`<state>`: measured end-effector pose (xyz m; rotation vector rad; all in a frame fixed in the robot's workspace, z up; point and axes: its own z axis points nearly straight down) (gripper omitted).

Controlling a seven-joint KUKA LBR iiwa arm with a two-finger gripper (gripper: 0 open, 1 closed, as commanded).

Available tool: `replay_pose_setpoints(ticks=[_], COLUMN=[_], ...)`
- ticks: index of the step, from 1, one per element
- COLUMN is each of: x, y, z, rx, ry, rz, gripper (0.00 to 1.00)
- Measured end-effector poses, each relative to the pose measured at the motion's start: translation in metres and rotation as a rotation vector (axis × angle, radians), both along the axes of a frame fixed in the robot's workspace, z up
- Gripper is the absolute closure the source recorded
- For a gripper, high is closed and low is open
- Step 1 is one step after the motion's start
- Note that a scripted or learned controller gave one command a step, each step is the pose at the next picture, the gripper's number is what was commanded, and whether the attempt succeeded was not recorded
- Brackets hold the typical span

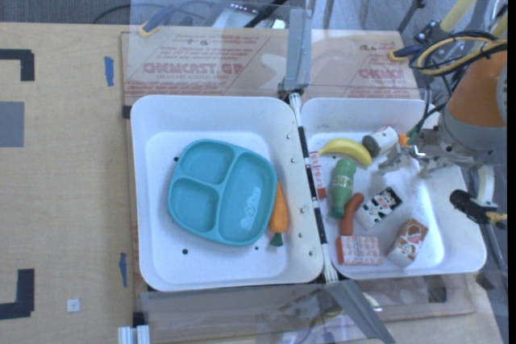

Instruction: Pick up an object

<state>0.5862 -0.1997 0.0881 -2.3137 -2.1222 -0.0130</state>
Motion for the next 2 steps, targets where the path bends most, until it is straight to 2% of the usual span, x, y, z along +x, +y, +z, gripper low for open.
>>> replay_pose_setpoints(ticks=[1,2], x=[0.062,0.064], y=[0.046,0.049], z=[-0.004,0.008], rx=[-0.009,-0.005], ry=[0.038,0.036], rz=[-0.028,-0.025], gripper=[0.00,1.00])
